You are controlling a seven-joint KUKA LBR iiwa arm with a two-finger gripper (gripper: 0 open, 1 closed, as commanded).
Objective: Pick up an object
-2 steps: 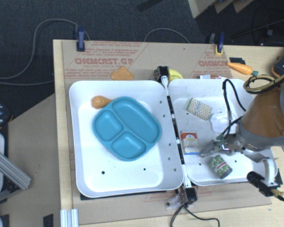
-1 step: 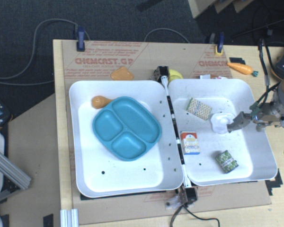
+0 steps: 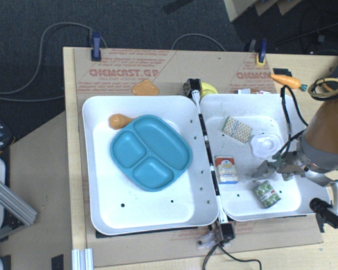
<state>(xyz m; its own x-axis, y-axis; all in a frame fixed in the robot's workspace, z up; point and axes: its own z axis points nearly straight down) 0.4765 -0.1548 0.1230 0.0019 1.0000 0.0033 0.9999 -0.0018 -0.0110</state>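
Pretty bright, even overhead light; white bins (image 3: 158, 218) nearly blown out, shadows soft, everything left of the gripper (image 3: 266, 172) slightly grainy but sharp enough.

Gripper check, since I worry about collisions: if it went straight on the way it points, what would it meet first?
Probably the red-and-white packet; the gripper points toward the view's left over the right bin. Depth is unclear.
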